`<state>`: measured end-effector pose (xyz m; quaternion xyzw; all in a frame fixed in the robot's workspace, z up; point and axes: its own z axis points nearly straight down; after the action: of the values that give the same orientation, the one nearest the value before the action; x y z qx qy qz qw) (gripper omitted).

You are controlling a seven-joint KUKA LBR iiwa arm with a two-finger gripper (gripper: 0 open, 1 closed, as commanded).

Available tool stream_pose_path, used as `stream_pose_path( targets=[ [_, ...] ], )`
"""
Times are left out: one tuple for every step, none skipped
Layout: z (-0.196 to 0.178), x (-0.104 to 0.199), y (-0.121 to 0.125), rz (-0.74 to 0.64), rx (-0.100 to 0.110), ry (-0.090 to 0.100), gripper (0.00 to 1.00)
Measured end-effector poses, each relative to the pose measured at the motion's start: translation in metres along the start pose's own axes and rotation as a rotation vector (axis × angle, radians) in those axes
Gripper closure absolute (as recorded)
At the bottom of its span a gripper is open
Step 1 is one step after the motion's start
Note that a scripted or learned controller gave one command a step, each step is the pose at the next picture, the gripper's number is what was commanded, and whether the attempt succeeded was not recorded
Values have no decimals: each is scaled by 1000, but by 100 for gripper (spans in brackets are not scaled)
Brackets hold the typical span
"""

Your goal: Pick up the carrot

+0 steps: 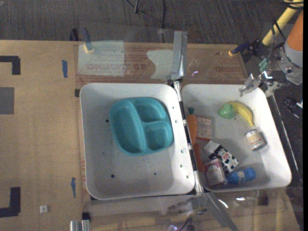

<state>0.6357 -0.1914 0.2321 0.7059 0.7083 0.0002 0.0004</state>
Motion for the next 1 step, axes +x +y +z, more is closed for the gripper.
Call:
stream_pose_path(
  targets=[
    [54, 71, 29, -13, 2, 0, 0]
  ],
)
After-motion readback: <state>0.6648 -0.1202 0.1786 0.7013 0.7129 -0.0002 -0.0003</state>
